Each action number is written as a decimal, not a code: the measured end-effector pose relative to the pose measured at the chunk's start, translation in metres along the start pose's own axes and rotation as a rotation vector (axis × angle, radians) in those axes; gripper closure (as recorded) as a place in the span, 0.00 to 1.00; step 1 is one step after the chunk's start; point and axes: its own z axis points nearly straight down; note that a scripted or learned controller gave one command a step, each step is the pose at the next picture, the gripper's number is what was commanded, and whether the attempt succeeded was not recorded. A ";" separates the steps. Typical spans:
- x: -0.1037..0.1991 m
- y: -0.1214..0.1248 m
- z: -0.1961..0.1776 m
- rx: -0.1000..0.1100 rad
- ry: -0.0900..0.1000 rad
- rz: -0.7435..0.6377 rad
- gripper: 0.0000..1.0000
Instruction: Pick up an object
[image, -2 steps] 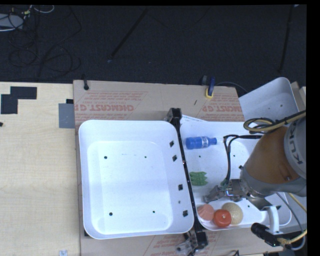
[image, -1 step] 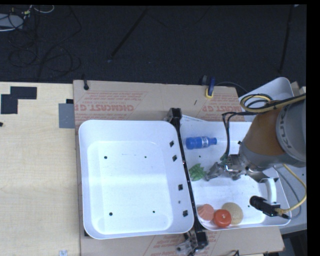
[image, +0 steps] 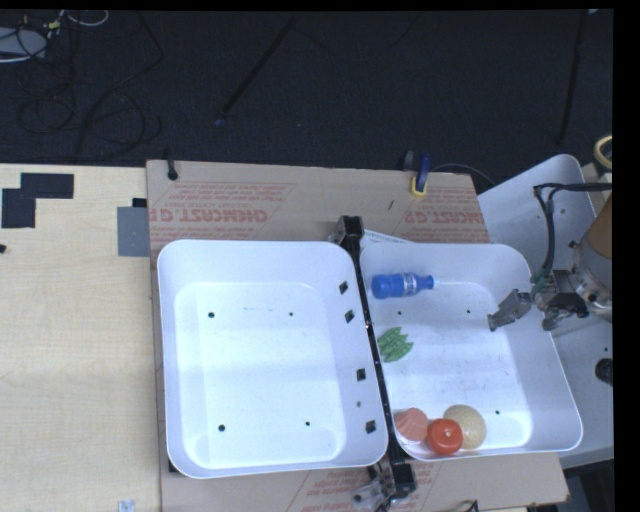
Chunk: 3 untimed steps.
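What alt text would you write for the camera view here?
A robot arm's end effector hangs open over the right edge of the right bin, holding nothing. That bin holds a blue bottle, a green leaf-like piece, and, in the near corner, a pink round piece, a red ball and a tan ball.

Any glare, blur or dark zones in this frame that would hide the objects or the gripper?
Camera view: evenly lit, slightly soft throughout. The glossy white right bin washes out near its front rim, where the red round ball and the pale beige round object still read clearly; the blue plastic bottle is sharp enough; the gripper is small and dim at the bin's right edge.
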 end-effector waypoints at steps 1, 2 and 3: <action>-0.005 -0.031 -0.053 0.007 0.006 -0.004 0.00; -0.004 -0.030 -0.050 0.011 0.007 -0.005 0.00; -0.001 -0.039 0.100 0.023 0.013 -0.005 0.00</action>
